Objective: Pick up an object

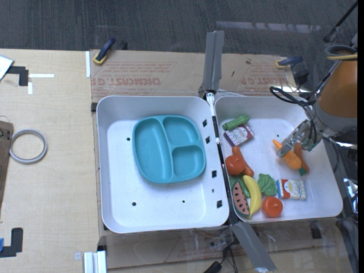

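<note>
jaws pinching a toy carrot (292, 158), the gripper (297, 143) low in the right bin (318, 209) (the teal divided plate (169, 148) lies in the left bin (114, 169)).

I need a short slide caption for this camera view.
Gripper at an orange toy in the right bin; teal plate beside.
</note>
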Robot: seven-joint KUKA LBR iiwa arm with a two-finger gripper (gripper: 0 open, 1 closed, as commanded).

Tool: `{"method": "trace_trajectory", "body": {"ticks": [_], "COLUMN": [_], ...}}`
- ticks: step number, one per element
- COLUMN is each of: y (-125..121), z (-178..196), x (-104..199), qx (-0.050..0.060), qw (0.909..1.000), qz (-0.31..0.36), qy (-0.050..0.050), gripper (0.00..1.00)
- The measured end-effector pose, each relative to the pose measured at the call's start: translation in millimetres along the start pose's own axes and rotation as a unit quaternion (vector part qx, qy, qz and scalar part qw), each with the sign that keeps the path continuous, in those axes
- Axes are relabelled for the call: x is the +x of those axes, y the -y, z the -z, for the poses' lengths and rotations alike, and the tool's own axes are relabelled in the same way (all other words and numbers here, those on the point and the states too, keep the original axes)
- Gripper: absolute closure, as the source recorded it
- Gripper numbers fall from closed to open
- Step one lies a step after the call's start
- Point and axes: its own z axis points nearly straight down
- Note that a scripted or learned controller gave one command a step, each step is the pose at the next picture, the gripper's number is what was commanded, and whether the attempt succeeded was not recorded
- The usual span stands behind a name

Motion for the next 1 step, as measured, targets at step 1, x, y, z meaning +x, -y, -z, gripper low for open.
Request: {"method": "trace_trajectory", "body": {"ticks": [1], "y": [-78.3], "z": [118.7], "x": [6.0], "qx": [0.002], "qw": [0.9968], "qz": [-0.08], "qy": [-0.002], "gripper": [1.0]}}
